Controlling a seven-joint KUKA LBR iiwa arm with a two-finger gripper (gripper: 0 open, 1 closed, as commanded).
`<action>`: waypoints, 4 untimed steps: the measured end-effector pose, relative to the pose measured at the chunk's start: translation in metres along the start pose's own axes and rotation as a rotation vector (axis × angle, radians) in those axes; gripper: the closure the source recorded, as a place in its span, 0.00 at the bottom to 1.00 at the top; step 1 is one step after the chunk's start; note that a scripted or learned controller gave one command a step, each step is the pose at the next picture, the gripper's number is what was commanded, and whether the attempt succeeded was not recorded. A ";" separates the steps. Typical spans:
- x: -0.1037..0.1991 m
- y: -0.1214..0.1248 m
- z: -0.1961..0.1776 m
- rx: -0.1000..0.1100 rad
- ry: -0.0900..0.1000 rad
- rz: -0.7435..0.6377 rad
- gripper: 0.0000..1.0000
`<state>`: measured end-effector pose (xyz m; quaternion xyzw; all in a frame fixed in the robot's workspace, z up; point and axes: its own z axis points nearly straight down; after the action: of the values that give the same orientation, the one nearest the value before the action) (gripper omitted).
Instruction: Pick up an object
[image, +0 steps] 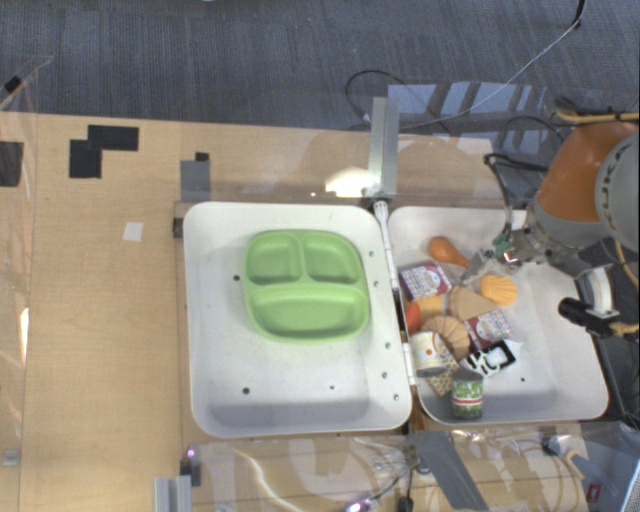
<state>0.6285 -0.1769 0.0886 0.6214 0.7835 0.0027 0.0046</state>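
clutter in the right bin (560, 395) was the task's material: a heap of small play-food pieces and packets lay against the bin's left wall, next to the divider, so any one of them could serve as the object to pick. an orange carrot-like piece (447, 250) lay at the top of the heap, slightly apart from the rest and probably the easiest to reach; below it sat a red-and-white packet (424, 277), a yellow-orange rounded piece (500, 290), a tan wedge (470, 303), and lower down a small green-banded can (466, 394) upright near the front wall beside a black-and-white tag (492, 357). most of these touched or overlapped, which would make a clean grasp harder in the middle of the pile. the gripper (503, 247) hung over the upper part of that bin, between the carrot-like piece and the yellow-orange one, seemingly lined up for a descent; whether the jaws were spread or closed could not be told, and nothing showed between them. the left bin (210, 380) held a green divided tray (305, 284) set squarely in its middle, well apart from the heap, likely a drop-off spot. both bins rested on the wooden surface (90, 330).
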 end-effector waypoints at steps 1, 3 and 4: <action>0.000 0.004 -0.014 -0.009 -0.002 -0.001 1.00; -0.001 -0.040 -0.002 -0.001 -0.001 -0.086 0.00; -0.001 -0.038 -0.014 -0.008 -0.002 -0.087 1.00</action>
<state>0.5918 -0.1859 0.1018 0.5866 0.8098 0.0050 0.0082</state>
